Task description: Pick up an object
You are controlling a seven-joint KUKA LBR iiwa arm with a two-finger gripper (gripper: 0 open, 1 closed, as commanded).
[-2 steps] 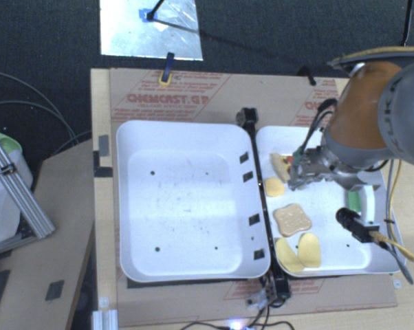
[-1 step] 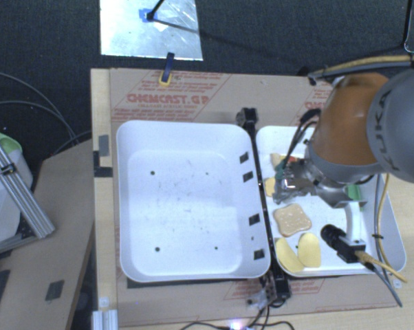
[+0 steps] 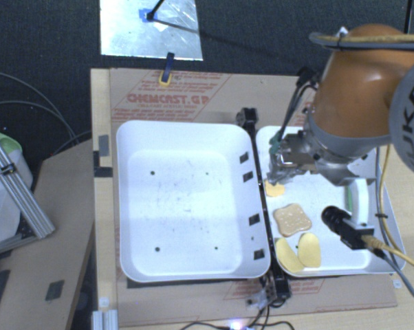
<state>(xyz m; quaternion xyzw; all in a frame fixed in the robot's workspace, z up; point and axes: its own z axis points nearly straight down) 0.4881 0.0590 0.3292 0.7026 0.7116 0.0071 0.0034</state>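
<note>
Grey metal of the gripper (image 3: 284,162) hangs over the right bin (image 3: 334,258), close to that bin's wall beside the left bin (image 3: 186,184). Whether it is spread or pressed together cannot be told. A small yellow piece (image 3: 274,190) lies by the same wall, just beside the gripper. A tan toast slice (image 3: 291,218) and two yellow slices (image 3: 309,249) lie toward that bin's near corner.

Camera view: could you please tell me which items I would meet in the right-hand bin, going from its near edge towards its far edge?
Pair of pale yellow oval pieces → tan toast-like slice → small yellow piece.
</note>
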